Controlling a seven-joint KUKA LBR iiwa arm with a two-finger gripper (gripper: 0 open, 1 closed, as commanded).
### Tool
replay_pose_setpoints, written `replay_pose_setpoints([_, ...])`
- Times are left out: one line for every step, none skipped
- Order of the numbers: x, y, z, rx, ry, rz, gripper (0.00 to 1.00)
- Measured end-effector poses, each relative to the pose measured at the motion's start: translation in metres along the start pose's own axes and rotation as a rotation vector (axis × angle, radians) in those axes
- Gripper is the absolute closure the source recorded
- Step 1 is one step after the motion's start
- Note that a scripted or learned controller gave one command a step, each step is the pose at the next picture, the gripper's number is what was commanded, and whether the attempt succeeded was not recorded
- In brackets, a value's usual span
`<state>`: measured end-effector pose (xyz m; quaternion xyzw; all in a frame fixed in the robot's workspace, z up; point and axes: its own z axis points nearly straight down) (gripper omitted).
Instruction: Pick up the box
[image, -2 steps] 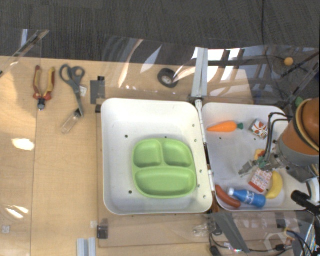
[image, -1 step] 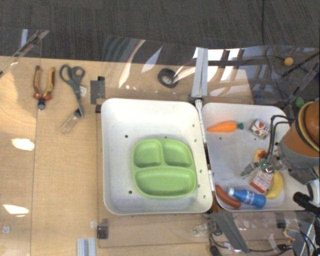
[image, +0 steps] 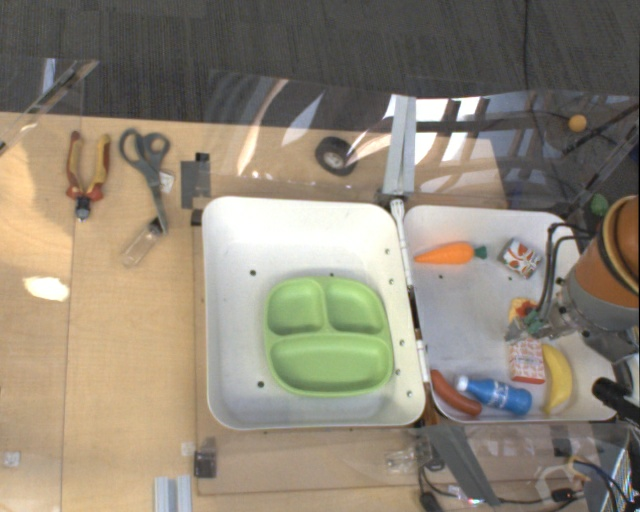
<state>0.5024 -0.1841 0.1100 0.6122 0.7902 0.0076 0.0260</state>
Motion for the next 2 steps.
replay_pose_setpoints([0.0754,0.0107,-0.0884,0.033,0.032,-0.173,1.0])
replay_pose_setpoints([0.0753,0.0105,-0.0882,0.034,0.032,-0.173,0.0])
